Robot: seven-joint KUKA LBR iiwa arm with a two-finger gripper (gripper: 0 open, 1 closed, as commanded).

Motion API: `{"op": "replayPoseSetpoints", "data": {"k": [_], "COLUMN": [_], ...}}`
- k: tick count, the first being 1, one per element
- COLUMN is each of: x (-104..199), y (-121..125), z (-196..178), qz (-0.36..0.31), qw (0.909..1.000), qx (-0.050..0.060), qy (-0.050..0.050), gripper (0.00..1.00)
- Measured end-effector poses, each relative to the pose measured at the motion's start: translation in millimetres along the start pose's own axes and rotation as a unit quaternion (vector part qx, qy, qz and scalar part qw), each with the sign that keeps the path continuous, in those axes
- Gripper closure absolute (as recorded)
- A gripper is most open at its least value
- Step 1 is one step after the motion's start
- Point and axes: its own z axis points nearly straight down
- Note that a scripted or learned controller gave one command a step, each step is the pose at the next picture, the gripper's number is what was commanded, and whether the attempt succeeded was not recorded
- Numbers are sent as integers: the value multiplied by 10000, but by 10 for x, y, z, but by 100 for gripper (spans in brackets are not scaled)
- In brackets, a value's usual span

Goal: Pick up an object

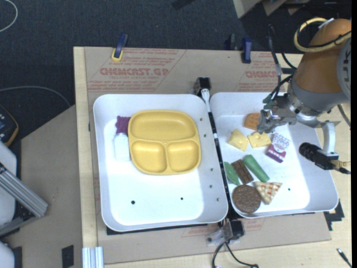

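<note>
Camera view is looking down on two white bins on a cardboard-covered tabletop (167,66). The tool (270,118) is hanging low over the right bin (318,197), right above a cluster of toy food at its upper middle; whether it is open or closed I cannot tell from this slant.

Nearest beneath it are lying a round tan cookie-like piece (252,120), two pale yellow cheese wedges (239,140) (259,140) and a small purple-and-white packet (278,145). Any of these is probably the target. They are looking like light, hollow plastic (stiff, smooth, likely to skid when nudged), so pinching a wedge across its flat side faces is seeming safer than across the sloped edges. The packet is looking thin and flat, harder to get under.

Farther down are sitting green sticks (257,167), a brown bar (242,172), a dark round patty (246,198) and a pizza slice (269,190). The left bin (106,205) is holding a yellow divided tray (164,140).
</note>
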Motion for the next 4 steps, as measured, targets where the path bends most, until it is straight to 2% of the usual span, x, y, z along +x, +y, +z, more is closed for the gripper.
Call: {"op": "replayPoseSetpoints", "data": {"k": [1, 2, 3, 4], "x": [1, 570, 1094, 1610], "y": [13, 296, 509, 687], "z": [-303, -336, -215, -360], "qz": [3, -21, -16, -23], "qw": [10000, 10000, 10000, 10000], "qx": [9, 11, 15, 9], "qy": [1, 11, 10, 20], "gripper": [100, 100, 100, 100]}}
